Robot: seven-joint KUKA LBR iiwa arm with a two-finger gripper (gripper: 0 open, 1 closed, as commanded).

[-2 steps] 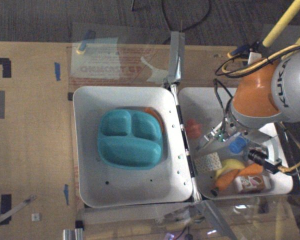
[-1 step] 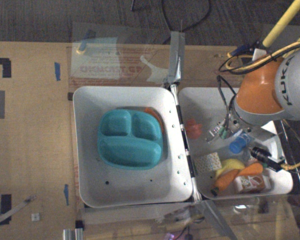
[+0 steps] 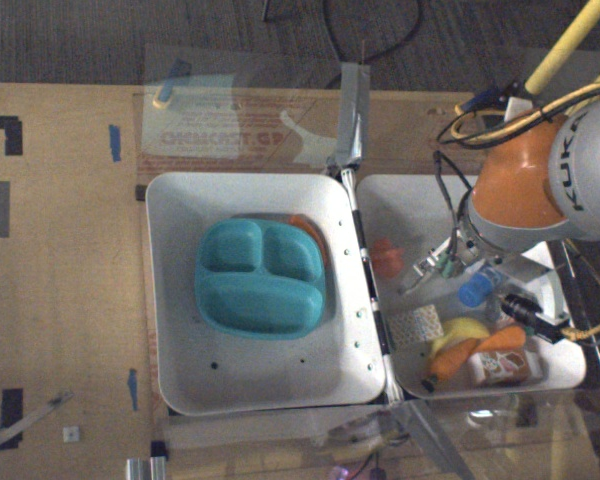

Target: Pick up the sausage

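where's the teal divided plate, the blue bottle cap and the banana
teal divided plate (image 3: 261,278): camera view, on its large lower compartment
blue bottle cap (image 3: 474,291): camera view, on its top
banana (image 3: 460,330): camera view, on its yellow middle

Dark grey carpet floor (image 3: 130,8) along top, black cable loop (image 3: 372,8) lying on it; below, light wooden table (image 3: 60,268) with blue tape strips (image 3: 115,143), black square markings (image 3: 5,133), and a clear plastic sheet (image 3: 240,128) taped near its far edge.
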